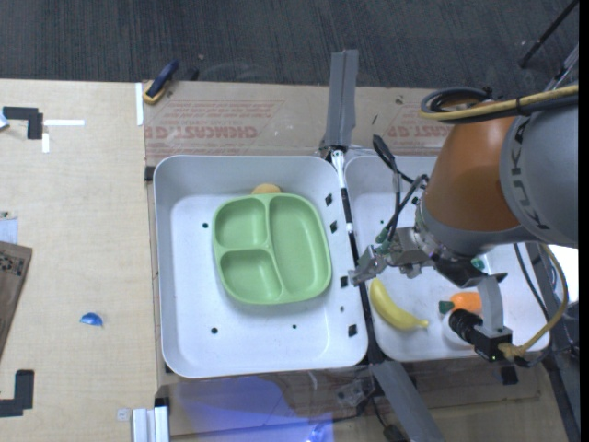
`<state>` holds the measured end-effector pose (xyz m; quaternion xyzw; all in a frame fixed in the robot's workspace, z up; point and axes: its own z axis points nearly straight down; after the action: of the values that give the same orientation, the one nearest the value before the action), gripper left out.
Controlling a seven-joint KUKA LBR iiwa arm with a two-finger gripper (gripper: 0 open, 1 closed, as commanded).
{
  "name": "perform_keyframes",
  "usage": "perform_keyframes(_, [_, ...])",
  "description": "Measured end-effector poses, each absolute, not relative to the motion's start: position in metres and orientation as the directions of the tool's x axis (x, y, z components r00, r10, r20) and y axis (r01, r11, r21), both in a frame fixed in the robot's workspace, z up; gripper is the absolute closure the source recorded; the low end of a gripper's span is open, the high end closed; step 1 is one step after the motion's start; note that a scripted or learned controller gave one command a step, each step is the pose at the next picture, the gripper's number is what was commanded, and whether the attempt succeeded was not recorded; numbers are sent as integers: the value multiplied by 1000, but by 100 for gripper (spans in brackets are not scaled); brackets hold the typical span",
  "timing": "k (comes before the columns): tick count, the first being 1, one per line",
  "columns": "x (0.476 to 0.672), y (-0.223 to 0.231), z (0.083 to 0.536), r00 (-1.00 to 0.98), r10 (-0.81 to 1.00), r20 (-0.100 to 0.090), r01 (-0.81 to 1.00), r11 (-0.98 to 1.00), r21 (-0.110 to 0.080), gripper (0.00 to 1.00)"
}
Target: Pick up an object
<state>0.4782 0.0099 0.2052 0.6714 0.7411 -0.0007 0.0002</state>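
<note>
In the right bin (405, 343), close to its near edge, a banana (396, 307) lies flat beside an orange thing (465, 300), partly hidden by the arm (497, 178). The gripper (398, 258) hangs just above the banana's far end, and whether it is open or closed cannot be told. Farther left, a green divided plate (272, 247) sits in the left bin (184, 274), with a yellow thing (267, 190) at its far rim.

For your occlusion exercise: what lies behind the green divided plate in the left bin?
A small yellow-orange object peeks past the green divided plate; the plate covers most of it, so its identity stays unclear.
</note>
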Motion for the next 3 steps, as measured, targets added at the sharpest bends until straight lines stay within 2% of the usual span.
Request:
perform_keyframes(1, [487,-56,191,-139,990,-1,990,139,-3,0])
perform_keyframes(2, [477,-97,124,-107,994,0,994,107,-4,0])
perform_keyframes(3, [478,-55,191,-408,913,-1,913,408,0,0])
